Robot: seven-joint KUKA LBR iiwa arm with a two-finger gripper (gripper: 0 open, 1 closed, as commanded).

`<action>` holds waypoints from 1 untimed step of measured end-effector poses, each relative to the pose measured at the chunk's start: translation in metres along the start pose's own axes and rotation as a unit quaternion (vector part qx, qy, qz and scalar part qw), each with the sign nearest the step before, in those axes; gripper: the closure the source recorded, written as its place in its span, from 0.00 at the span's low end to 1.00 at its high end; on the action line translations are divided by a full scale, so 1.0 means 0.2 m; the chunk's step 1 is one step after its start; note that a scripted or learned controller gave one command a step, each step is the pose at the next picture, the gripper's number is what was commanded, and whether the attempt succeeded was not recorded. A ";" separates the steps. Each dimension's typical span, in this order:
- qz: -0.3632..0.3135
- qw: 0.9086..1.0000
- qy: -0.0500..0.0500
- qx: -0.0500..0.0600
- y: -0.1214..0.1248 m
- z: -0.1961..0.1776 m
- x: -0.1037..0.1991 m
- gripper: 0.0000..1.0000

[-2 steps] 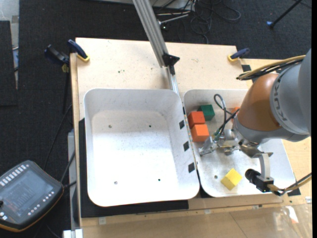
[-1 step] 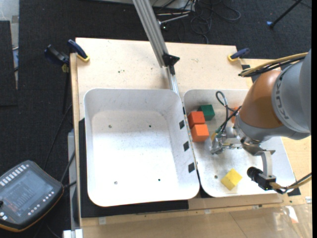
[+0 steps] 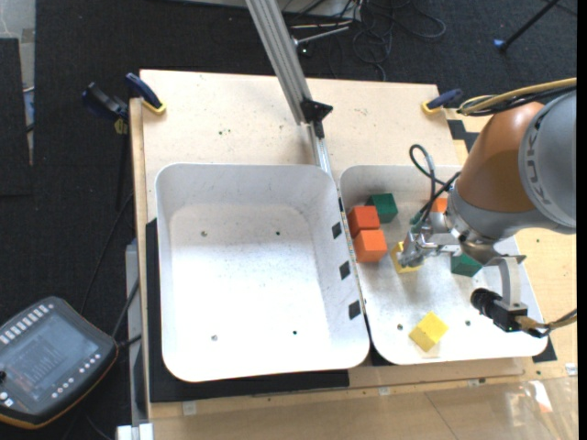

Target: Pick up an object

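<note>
Camera view: the gripper [image 3: 415, 251] is lowered into the right bin [image 3: 390, 337] over a small yellow block [image 3: 406, 262]; whether the jaws are closed on it cannot be told. Nothing is seen lifted yet, so the pick is judged unfinished. Orange blocks [image 3: 368, 232] lie just beside.

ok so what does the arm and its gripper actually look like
The arm is bulky and rounded, grey with a broad orange band above the wrist. Black cables loop beside it. The gripper is small, metallic silver-grey. A black fitting hangs off the wrist.
</note>
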State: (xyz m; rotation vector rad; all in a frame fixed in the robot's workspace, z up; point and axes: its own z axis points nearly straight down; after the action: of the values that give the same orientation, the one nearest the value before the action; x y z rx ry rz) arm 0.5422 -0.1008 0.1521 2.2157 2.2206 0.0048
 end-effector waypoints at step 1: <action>0.000 1.000 0.000 0.000 0.06 -0.24 0.01 1.00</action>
State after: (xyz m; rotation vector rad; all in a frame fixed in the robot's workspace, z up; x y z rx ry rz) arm 0.5530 -0.0994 0.2007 2.2145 2.2211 0.0051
